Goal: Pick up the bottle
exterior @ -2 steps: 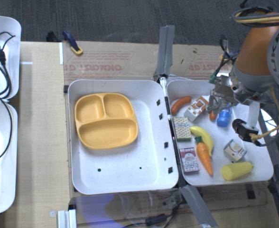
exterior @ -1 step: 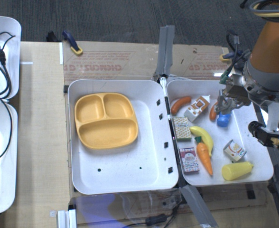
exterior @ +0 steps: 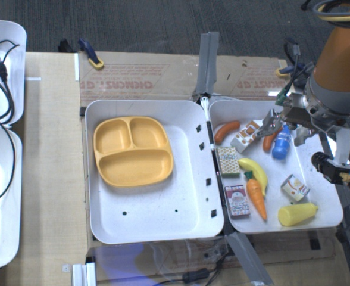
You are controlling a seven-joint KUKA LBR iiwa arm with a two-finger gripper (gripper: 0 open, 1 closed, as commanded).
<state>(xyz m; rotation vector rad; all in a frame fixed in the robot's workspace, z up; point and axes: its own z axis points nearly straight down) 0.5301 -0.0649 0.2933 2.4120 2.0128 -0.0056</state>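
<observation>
Dark carpet lay behind a pale wooden worktop [exterior: 50, 130] that carried two shallow white bins side by side; the left bin [exterior: 151, 219] held a yellow divided plate [exterior: 133, 151], and the right bin [exterior: 330, 183] held a scatter of small things; the grey arm [exterior: 341, 58] with its orange band reached in from the right and hung over the upper part of that right bin; the end effector [exterior: 280, 119] sat at the arm's lower end, directly over the blue bottle [exterior: 281, 143], whose top was touching or just under the fingers; whether those fingers were spread or pressed together could not be told, since the wrist hid them; the bottle's long axis ran nearly up and down in the camera view, tilted slightly, with a red sausage-like piece [exterior: 269, 140] just beside it on its left and a small white carton [exterior: 245, 137] beyond that; a banana [exterior: 254, 171], a carrot [exterior: 257, 198] and a yellow bottle-shaped piece [exterior: 297, 214] lay nearer the front, well apart from the blue bottle; by my judgement the coming move turned on a short drop straight down, with the neighbour on the left as the chief risk.
</observation>
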